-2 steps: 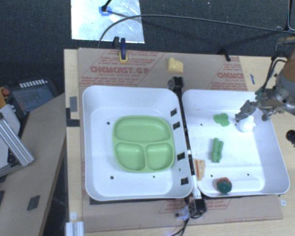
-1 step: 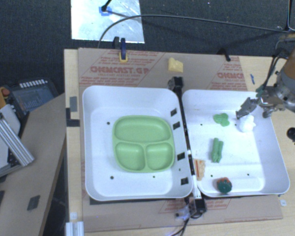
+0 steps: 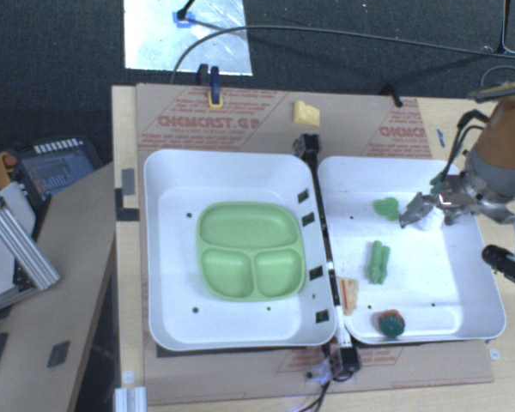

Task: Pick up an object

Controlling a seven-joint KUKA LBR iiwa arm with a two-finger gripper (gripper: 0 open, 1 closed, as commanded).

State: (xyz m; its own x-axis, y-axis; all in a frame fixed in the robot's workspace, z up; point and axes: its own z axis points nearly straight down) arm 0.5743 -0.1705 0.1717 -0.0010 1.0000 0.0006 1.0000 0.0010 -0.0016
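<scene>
Camera view from above: the claw (image 3: 427, 211) of a grey-and-orange arm hangs low over the right bin (image 3: 472, 294), fingers spread with nothing between them, just right of a small green lump (image 3: 385, 207). A green stick-shaped piece (image 3: 378, 262), an orange strip (image 3: 349, 295) and a green-and-red ball (image 3: 390, 323) lie nearer the front. A green divided plate (image 3: 249, 251) fills the left bin (image 3: 172, 230). Brown board (image 3: 240, 118) on the desk reads "CHEMCAST"
</scene>
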